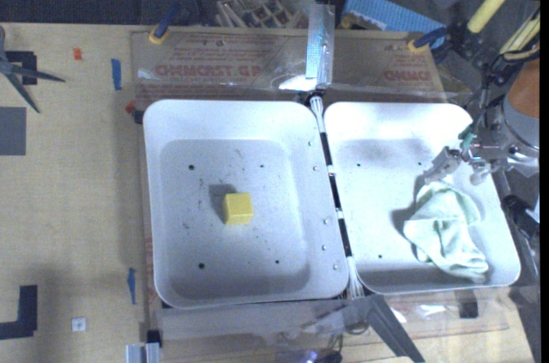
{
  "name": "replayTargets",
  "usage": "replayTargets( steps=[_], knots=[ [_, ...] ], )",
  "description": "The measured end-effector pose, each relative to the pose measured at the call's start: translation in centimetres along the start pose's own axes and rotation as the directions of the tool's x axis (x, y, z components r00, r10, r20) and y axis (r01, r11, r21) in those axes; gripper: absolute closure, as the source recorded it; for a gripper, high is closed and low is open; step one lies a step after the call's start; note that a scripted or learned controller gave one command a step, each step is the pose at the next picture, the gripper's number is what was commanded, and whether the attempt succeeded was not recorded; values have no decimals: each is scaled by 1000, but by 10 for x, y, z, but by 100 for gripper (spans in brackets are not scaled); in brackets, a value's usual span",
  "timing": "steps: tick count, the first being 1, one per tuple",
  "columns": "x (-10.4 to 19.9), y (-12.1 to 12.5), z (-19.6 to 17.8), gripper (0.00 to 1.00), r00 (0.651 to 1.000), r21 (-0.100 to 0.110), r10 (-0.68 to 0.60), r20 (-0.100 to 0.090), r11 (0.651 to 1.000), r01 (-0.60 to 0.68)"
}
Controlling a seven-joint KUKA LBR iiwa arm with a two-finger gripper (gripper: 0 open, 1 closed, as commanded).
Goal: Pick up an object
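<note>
Camera view: looks down at a slant on a counter [69,224] carrying two shallow white bins side by side.
Left bin [171,130]: holds a small yellow block [238,208], lying near the middle of the floor, apart from every wall.
Right bin [377,125]: holds a crumpled pale green-white cloth [446,232], bunched in the near right part, its lower edge close to the front wall.
Arm: reaches in from the right edge, over the right bin's far right side; grey body with an orange band partly seen at the frame edge.
End effector [455,162]: sits just above the upper edge of the cloth, pointing left and down toward it.
Fingers: too small and blurred to tell how far apart they stand; nothing can be seen gripped between them.
Cloth and end effector: very close, touching or not cannot be told.
Block and end effector: well apart, in different bins.
</note>
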State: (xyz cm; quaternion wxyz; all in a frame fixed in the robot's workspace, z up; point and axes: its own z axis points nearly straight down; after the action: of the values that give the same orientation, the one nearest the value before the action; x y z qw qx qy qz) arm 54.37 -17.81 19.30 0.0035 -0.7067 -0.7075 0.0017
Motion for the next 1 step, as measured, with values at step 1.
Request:
replayTargets(
  steps=[1],
  knots=[
    [22, -54, 77, 0, 981, -1, -196, 1, 981, 196]
  ],
)
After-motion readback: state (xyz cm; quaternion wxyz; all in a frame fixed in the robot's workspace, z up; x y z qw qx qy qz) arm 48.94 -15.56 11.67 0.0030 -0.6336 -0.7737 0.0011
